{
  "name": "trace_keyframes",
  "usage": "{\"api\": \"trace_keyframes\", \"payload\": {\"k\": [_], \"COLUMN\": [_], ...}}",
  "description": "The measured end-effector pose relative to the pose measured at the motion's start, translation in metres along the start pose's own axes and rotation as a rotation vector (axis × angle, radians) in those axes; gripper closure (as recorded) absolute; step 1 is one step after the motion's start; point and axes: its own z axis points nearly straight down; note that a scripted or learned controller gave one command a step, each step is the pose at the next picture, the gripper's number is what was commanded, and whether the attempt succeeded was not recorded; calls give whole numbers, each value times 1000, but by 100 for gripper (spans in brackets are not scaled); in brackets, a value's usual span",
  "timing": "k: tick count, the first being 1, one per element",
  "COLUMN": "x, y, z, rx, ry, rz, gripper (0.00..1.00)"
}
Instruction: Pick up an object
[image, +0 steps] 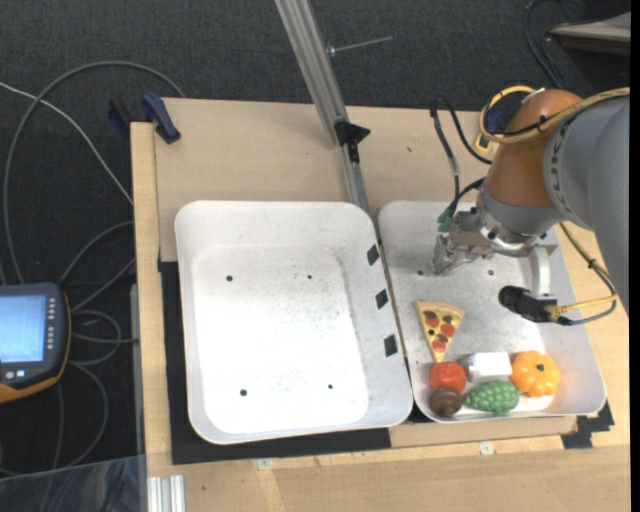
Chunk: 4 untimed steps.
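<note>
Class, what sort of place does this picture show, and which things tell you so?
Probably a robotics lab bench: a grey arm with an orange band reaches over two shallow white bins, toy food such as a plastic pizza slice serves as props, and loose cables trail across the floor.

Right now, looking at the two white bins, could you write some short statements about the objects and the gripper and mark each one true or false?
1. The pizza slice lies in the right bin. True.
2. The orange pumpkin sits in the left bin. False: it is in the right bin, near that bin's lower right corner.
3. The gripper hangs over the upper part of the right bin, apart from the toys. True.
4. The gripper holds the tomato. False: the tomato rests on the bin floor below the pizza slice.
5. The green toy lies beside the pumpkin. True.
</note>
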Motion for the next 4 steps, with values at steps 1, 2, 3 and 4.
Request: {"api": "trace_keyframes", "payload": {"k": [1, 2, 3, 4], "x": [-2, -1, 40, 80], "y": [-5, -3, -32, -52], "z": [-62, -117, -117, -118], "rx": [-7, -7, 4, 4], "ry": [-3, -3, 1, 2], "rz": [0, -2, -4, -5], "gripper": [100, 100, 100, 100]}}
